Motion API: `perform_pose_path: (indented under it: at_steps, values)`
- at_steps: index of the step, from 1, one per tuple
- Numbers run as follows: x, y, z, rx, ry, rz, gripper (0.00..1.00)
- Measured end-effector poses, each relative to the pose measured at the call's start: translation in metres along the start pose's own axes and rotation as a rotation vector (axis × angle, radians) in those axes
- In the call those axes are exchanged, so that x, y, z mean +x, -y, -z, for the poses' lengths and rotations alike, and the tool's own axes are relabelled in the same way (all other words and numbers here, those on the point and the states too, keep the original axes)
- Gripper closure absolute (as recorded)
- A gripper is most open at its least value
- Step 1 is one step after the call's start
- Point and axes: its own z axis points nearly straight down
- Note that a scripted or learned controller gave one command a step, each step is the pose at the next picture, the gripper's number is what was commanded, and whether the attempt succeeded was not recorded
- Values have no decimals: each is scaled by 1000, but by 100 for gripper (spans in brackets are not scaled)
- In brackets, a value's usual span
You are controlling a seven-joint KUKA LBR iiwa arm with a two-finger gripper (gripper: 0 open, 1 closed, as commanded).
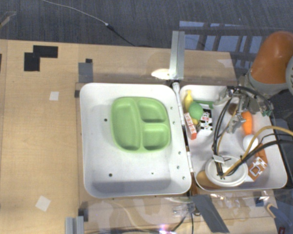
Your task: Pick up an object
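Observation:
The right bin (278, 172) holds a jumble of small objects. A yellow banana (187, 100) and a green round piece (196, 112) lie at its far left corner. A red and white box (190, 126) leans along the left wall, with a black and white item (206, 122) beside it. An orange carrot-like piece (247, 122) lies right next to my gripper (233, 123), which hangs low over the bin's middle, partly behind cables. A white bowl (226, 173) sits near the front wall.
The left bin (95, 169) carries a green divided plate (139, 123). An orange patterned card (257, 166) lies right of the bowl. Black and yellow cables (249, 152) loop from the wrist over the bowl. A metal post (177, 55) stands behind the bins.

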Motion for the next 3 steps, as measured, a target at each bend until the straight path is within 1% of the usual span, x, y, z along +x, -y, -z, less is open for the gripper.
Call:
perform_pose_path:
  at_steps: [1,2,3]
  values:
    - [-4,0,16,5,13,2,100]
    - [1,27,182,5,5,244,100]
    - [-5,27,30,-2,0,630,100]
